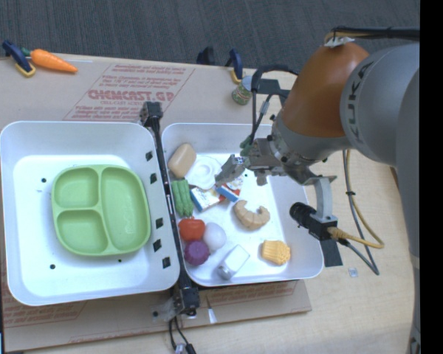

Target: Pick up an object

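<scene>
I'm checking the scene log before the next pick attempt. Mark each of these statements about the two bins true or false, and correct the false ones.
1. The green divided plate lies in the left bin. True.
2. The toy carrot lies inside the right bin. False: it lies on the cardboard beyond the bins, near the far left corner.
3. The gripper is over the right bin. True.
4. The purple ball sits on the green divided plate. False: it is in the right bin, near the divider, just in front of the red piece.
5. The croissant-shaped piece lies in the right bin. True.
</scene>
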{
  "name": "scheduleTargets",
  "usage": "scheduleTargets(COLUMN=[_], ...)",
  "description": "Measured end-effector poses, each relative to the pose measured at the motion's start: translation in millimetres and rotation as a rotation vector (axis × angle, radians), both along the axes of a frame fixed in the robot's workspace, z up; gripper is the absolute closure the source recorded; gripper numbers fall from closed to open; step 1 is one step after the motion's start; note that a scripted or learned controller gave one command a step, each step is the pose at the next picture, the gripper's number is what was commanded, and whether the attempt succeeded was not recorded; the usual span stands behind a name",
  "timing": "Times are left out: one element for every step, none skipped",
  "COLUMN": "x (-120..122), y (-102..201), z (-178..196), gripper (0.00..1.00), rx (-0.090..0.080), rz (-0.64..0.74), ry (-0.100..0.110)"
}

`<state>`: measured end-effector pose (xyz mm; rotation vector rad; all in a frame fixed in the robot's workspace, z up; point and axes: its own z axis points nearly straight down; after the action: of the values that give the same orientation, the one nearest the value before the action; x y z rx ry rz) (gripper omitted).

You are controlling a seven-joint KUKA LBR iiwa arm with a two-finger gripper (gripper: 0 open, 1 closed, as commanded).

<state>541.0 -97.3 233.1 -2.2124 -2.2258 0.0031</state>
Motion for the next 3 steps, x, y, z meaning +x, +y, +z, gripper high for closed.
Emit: scheduleTargets(x=[-32.4,-32.4,-32.4], y=[36.0,35.4,35.4], z=[16.3,16.3,16.3], gripper=[0.0,0.0,0.0], rx=[-0.001,-0.001,-0.001], rz=[0.002,0.0,0.0], ry=[0.0,0.0,0.0])
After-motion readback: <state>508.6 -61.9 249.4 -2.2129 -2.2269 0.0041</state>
